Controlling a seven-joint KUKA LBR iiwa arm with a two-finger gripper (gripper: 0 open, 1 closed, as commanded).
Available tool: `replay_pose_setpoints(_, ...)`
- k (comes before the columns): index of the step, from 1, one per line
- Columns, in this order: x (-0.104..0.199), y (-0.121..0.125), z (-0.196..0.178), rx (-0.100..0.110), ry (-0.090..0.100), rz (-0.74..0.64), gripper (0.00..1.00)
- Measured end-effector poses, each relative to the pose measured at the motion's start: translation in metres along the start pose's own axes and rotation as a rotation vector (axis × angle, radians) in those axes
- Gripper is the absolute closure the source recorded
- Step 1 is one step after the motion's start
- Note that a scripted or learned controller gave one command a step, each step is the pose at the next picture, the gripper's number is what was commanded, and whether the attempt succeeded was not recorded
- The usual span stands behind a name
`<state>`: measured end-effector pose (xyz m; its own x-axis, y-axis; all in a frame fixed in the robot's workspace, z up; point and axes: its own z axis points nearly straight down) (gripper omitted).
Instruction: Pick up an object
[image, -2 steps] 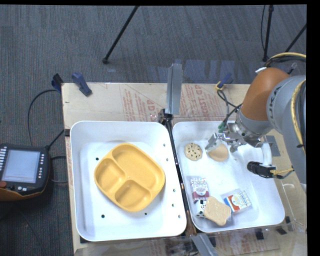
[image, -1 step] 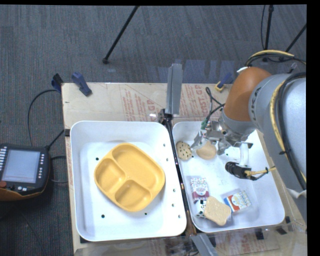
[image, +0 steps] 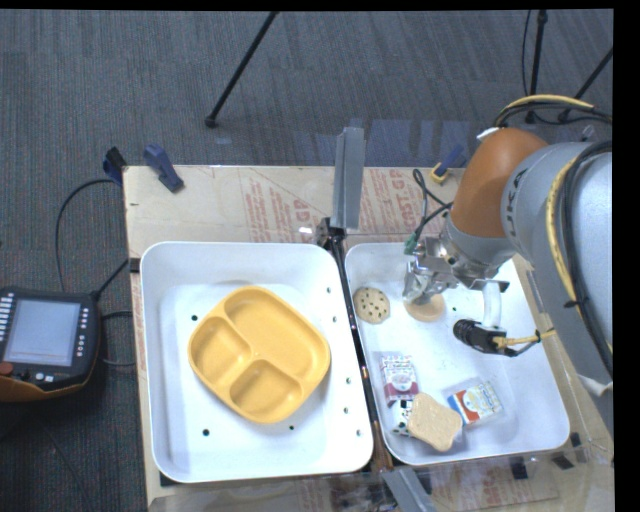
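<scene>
My gripper (image: 424, 287) hangs low over the back of the right bin (image: 545, 395), just above a flat tan disc (image: 428, 311) on the bin floor. To the disc's left lies a round chocolate-chip cookie (image: 371, 304). Toward the front of the same bin lie a red and white packet (image: 398, 375), a small white, red and blue carton (image: 475, 400) and a tan slice of toast (image: 434, 421). The grey arm with its orange band (image: 500, 185) reaches in from the right and hides the bin's back right corner.
A yellow three-compartment plate (image: 260, 352) lies in the left bin (image: 160, 300). A grey post (image: 348, 185) stands at the back between the bins. A black plug on a yellow cable (image: 480, 335) hangs off the wrist, low over the right bin.
</scene>
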<state>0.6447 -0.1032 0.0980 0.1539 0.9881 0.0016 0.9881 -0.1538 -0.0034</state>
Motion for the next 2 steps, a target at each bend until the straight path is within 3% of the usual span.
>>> replay_pose_setpoints(1, 0.059, -0.007, -0.125, -0.018, 0.002, 0.025, 1.0)
replay_pose_setpoints(2, 0.081, -0.014, -0.088, 0.002, -0.002, -0.218, 1.0)
